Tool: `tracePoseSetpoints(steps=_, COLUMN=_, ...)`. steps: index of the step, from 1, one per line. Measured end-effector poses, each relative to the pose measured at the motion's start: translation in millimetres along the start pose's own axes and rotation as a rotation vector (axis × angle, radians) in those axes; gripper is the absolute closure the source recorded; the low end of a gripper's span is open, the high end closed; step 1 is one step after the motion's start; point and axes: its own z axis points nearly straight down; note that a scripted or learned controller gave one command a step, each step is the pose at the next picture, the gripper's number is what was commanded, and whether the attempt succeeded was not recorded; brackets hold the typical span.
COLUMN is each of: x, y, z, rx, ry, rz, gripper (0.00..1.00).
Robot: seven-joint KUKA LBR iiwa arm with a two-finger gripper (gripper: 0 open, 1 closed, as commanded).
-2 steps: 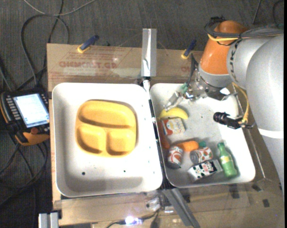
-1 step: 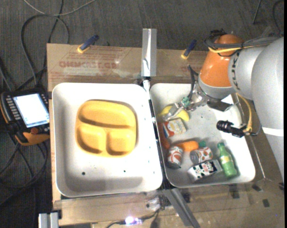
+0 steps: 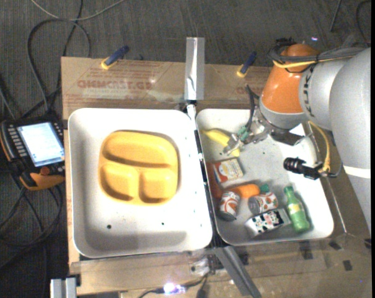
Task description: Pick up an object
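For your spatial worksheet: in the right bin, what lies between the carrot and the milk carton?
In the camera view, a small can with a red and white label lies between the carrot above it and the milk carton below it.

Tray [image 3: 139, 166] in left bin [image 3: 82, 185]; bottle [image 3: 296, 209], cans, carton [image 3: 265, 222] in right bin [image 3: 324, 222].

The grey arm [image 3: 343, 98] reaches in from the right, its gripper [image 3: 244, 135] apparently pointed down-left.

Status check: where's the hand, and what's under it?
Hand low in right bin, over the banana. Grip unconfirmed. Carton, carrot, cans crowd just below.
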Motion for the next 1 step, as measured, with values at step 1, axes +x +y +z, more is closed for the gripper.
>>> tracePoseSetpoints(steps=1, x=26.7, y=31.0, z=-83.5, rx=0.017, ry=0.004, rz=0.065, gripper=1.00)
